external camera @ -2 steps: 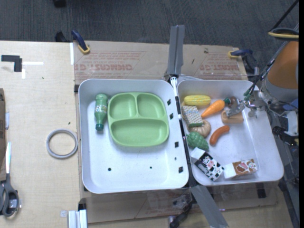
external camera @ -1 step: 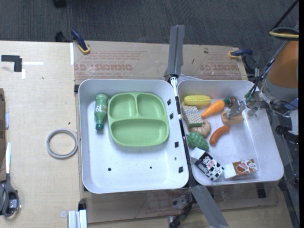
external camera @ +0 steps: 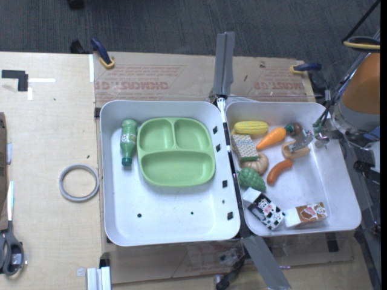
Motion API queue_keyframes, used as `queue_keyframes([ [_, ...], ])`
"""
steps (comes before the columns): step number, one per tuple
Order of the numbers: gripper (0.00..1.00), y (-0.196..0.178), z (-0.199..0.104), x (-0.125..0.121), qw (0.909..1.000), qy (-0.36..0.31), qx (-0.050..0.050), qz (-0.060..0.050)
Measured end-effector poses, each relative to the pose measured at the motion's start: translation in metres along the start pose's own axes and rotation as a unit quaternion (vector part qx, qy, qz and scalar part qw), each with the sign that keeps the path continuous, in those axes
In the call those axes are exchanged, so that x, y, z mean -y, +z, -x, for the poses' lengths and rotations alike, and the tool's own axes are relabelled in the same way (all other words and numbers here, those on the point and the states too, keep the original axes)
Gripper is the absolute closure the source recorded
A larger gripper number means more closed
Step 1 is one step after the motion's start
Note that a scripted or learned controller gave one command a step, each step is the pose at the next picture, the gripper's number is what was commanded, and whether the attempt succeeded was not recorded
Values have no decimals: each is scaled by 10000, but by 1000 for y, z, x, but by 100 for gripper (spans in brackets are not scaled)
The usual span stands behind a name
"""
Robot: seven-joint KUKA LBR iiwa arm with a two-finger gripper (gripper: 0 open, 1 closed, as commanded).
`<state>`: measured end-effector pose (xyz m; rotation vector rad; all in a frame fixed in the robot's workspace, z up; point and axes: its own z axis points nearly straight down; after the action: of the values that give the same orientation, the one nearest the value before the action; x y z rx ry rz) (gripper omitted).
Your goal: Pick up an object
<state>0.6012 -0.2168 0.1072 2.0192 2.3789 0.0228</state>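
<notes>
My gripper (external camera: 304, 141) reaches into the right bin (external camera: 329, 189) from the right, low over its upper right part. It hangs just above a tan ring-shaped toy (external camera: 295, 153) and partly hides it. Close by lie an orange carrot (external camera: 270, 138), a yellow corn cob (external camera: 250, 127), a red-orange sausage (external camera: 279, 171), a waffle-like square (external camera: 243, 146), a bread roll (external camera: 256, 162) and a green broccoli (external camera: 251, 178). A black-and-white box (external camera: 267, 212) and a small printed packet (external camera: 309, 213) lie near the bin's front wall.
The left bin (external camera: 169, 222) holds a green divided plate (external camera: 176, 151) and a green bottle (external camera: 127, 141) near its left wall. A tape ring (external camera: 79, 182) and scissors (external camera: 11, 249) lie on the bench to the left. The arm's orange band (external camera: 364, 86) is at the right edge.
</notes>
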Motion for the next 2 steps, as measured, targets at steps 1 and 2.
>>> queue_keyframes([
  [1, 0, 3, -4, -48, 9980, 638, 46, 2],
  [2, 0, 1, -4, -10, 9986, 525, 26, 2],
])
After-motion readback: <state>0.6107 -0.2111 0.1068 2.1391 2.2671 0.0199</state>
